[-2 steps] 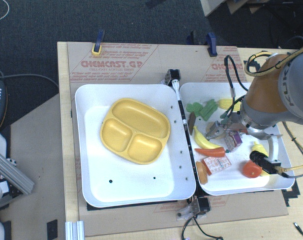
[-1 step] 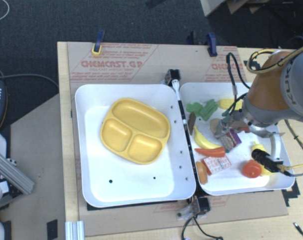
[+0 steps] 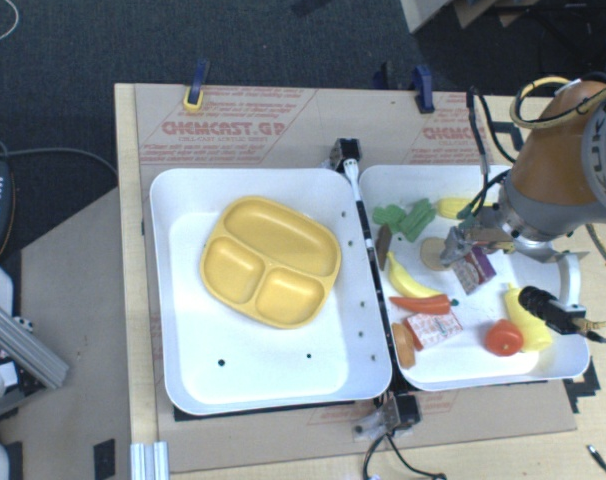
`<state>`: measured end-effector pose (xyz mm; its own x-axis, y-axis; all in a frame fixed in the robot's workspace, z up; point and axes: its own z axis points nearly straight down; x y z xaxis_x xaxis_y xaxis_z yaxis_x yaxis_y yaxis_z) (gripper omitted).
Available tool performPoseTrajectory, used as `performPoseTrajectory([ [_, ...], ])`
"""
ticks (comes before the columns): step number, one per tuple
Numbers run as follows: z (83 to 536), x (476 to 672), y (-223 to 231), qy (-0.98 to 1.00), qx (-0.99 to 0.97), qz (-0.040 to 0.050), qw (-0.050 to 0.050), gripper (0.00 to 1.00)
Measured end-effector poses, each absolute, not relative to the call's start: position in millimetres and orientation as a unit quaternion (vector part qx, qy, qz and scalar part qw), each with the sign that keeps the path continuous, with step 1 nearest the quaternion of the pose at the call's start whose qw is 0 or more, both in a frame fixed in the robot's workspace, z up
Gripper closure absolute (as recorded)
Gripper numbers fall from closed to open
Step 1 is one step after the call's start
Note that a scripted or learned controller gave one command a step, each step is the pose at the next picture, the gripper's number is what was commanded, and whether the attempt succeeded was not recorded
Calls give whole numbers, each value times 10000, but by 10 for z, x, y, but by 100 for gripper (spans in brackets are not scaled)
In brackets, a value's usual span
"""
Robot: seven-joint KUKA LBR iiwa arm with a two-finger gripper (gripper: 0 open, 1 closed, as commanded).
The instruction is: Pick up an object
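The right bin (image 3: 463,366) holds several small things. My gripper (image 3: 467,251) hangs over the middle of it, on the grey arm with the orange band coming in from the right. A purple packet (image 3: 476,269) lies right under the gripper, touching or nearly touching it; I cannot tell if it is gripped. A tan disc (image 3: 434,254) sits just left of the gripper. Around them lie a banana (image 3: 410,281), a red-orange carrot (image 3: 424,305), a white and red packet (image 3: 434,329), a red tomato (image 3: 503,339) and a green toy (image 3: 409,218).
A yellow divided plate (image 3: 271,260) lies in the left bin (image 3: 188,368). In the right bin there is also a sausage (image 3: 405,346) at the front left, a yellow piece (image 3: 452,208) at the back and another yellow piece (image 3: 520,318) behind the tomato.
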<state>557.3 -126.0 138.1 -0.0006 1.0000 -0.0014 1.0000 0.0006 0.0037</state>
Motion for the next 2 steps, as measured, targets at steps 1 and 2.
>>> performPoseTrajectory([
  [1,1944,5507,-1328,7067,7075,14,29,100],
  [2,2272,5520,-1330,7075,7067,14,27,100],
])
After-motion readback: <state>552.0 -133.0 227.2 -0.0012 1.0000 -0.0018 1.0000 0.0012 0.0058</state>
